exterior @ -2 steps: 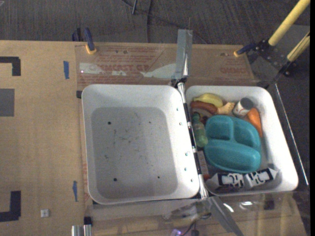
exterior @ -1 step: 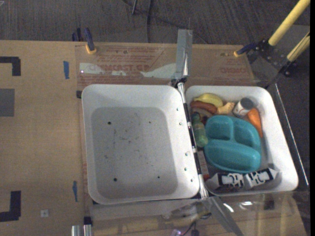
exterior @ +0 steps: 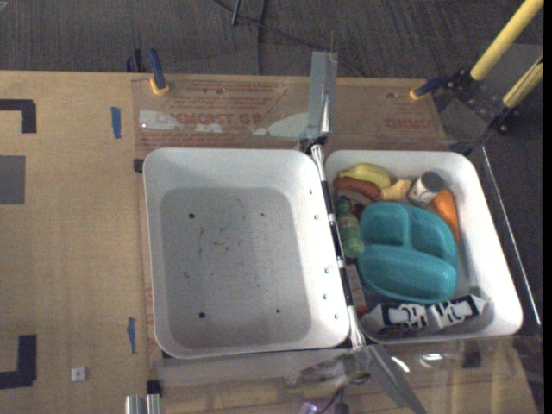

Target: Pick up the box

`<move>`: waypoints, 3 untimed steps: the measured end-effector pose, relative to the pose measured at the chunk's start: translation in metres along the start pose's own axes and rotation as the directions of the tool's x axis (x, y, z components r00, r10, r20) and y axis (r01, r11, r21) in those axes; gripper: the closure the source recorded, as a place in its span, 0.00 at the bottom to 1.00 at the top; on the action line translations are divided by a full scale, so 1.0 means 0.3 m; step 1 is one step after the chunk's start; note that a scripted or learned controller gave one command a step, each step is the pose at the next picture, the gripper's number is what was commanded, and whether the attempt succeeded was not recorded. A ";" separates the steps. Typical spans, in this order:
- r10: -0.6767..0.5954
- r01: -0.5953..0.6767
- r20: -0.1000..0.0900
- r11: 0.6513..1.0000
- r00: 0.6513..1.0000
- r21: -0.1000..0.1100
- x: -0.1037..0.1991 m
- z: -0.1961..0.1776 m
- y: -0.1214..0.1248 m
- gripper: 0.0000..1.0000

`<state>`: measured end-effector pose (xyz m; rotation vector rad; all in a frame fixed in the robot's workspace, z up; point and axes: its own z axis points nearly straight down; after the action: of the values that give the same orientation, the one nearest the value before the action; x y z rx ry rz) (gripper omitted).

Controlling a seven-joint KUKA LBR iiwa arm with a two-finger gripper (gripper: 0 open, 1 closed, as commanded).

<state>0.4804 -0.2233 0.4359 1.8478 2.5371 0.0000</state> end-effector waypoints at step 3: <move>0.491 -0.491 0.007 0.871 0.871 -0.010 0.001 -0.071 0.145 1.00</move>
<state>0.5217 -0.2095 0.4572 2.4220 1.9776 0.0022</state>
